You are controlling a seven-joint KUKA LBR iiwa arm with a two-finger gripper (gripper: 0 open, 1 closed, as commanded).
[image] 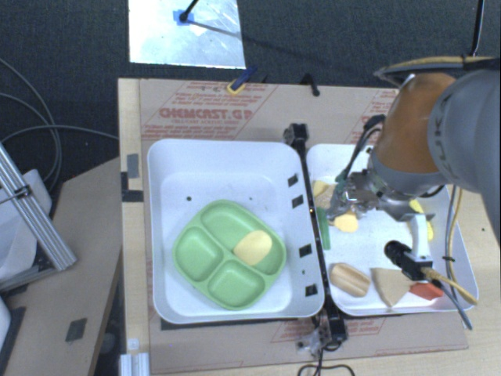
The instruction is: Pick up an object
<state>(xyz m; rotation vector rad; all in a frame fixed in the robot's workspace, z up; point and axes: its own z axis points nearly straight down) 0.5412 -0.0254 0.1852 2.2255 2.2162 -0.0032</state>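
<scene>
the gripper [342, 202] hangs low in the right bin [470, 276]; i can't tell how its fingers stand. a yellow piece [345, 223] lies just under them (the likeliest pick), so drop straight down. the divider [307, 210] sits close to their left, with open floor beyond the piece toward the bread [349, 279].

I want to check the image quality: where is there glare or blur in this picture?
Camera view: strong glare on the shiny sheet on the floor; the white bins look bright but readable; the arm is soft and slightly blurred, and the pincer detail is unclear.
</scene>
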